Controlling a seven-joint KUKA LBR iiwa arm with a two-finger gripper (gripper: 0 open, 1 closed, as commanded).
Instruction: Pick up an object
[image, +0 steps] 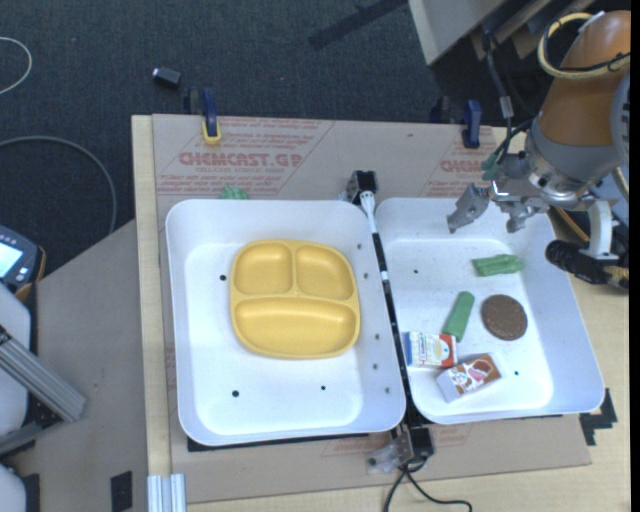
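Claw (493, 212): poised above the far edge of the right bin (570, 395), two grey fingers splayed apart, released, nothing between them. Hung from the grey arm with the orange band, entering at upper right.

Nearest item: green flat piece (497, 265), lying on the bin floor just toward me from the claw and almost straight below it in the view. Long axis runs roughly left to right across the bin. Judged the likeliest pick; the move would be mostly a descent with a small shift toward the near side, and the fingers would want to close across its short width.

Next out: green stick (459, 314), long axis tilted near upright in the view, further toward the near edge. Brown disc (504, 317) just beside it to the right, apart from it.

Near edge of right bin: small carton (431, 350) and red-and-white packet (468, 377), close together, possibly touching; cannot tell.

Left bin (190, 300): yellow divided tray (295, 298), well apart from the claw.

Hard to make out: height of the claw above the bin floor; the printing on both packets; the arm's upper part, cut off by the frame.
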